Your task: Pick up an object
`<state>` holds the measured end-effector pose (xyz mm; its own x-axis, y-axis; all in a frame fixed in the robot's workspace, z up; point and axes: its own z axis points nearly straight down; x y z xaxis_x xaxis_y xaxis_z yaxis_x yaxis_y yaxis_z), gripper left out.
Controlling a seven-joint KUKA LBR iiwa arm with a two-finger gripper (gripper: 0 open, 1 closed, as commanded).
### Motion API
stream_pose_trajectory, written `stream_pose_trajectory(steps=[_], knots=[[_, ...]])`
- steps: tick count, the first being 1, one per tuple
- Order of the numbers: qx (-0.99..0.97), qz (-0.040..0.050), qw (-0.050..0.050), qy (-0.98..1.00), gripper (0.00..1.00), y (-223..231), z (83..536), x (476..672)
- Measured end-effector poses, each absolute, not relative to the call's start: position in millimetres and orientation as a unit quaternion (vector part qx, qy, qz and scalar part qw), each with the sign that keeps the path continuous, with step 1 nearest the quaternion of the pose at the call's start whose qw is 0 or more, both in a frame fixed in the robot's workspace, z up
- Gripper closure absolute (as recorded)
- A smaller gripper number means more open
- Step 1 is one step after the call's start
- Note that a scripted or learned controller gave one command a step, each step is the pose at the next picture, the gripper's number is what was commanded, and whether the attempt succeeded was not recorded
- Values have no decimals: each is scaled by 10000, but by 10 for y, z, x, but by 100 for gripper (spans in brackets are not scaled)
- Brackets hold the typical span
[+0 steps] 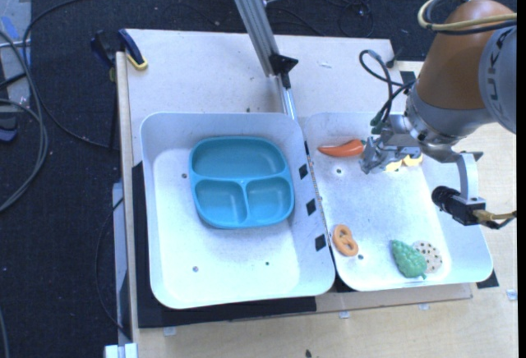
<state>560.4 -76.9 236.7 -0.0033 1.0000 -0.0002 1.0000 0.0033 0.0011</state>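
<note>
Carrot (pixel 340 149) is what I take as my target: a small orange toy with a pointed tip, lying in the right bin (pixel 460 262) near its far rim. Its long axis runs roughly nine to three, tip toward nine o'clock and blunt end toward three, tilted up a little at that end. My pincer (pixel 376 158) sits just off the blunt end, on the three o'clock side, so the carrot lies at about nine to ten o'clock from me and very close, possibly touching. I cannot tell whether my pincer is spread or closed; it is a dark cluster from this angle, and nothing shows as gripped. Something yellow (pixel 403 159) peeks out just past my wrist at three o'clock; what it is I cannot make out.

In my judgement the coming move turns on that sideways offset: I would have to shift toward nine o'clock to get over the carrot's middle, and close across its short width, meaning along twelve to six, not along its length.

Further out in the same bin, an orange pretzel-like piece (pixel 344 240) lies at about seven o'clock from me, near the near-left corner, and a green lump (pixel 408 259) with a speckled cookie (pixel 426 253) touching it lie at about five o'clock. The left bin (pixel 164 266) holds a blue divided plate (pixel 242 181), well apart at nine o'clock. Both bins rest on the desk (pixel 205 73).
</note>
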Motion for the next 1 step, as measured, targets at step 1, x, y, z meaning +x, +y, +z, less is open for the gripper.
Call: stream_pose_trajectory(steps=[1], knots=[[7057,6,7,7085,100,-194,2397,5804]])
